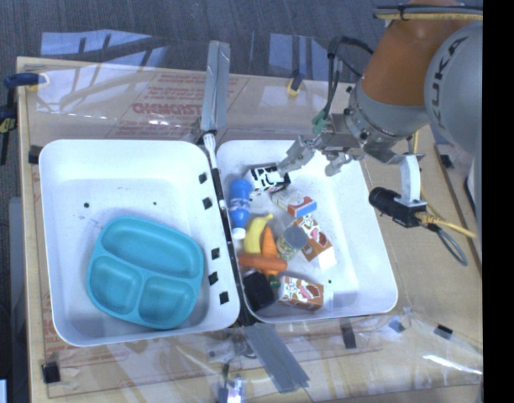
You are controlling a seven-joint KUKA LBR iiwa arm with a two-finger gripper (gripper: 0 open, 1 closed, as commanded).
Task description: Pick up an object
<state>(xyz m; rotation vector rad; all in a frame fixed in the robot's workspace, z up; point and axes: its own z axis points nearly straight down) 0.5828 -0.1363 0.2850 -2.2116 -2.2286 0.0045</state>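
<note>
- Camera view: gripper (278, 173) appears to pinch a black-and-white box (268, 175), lifted at twelve o'clock of the right bin (370, 225), though blur clouds contact.
- Remaining toys cluster below, left for later picks.

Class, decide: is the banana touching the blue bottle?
Touching. The camera view shows the banana lying against the blue bottle with no gap.

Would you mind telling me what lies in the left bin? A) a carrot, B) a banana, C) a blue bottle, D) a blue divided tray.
D: the blue divided tray lies in the left bin, while the banana, carrot and blue bottle are in the right bin.
</note>
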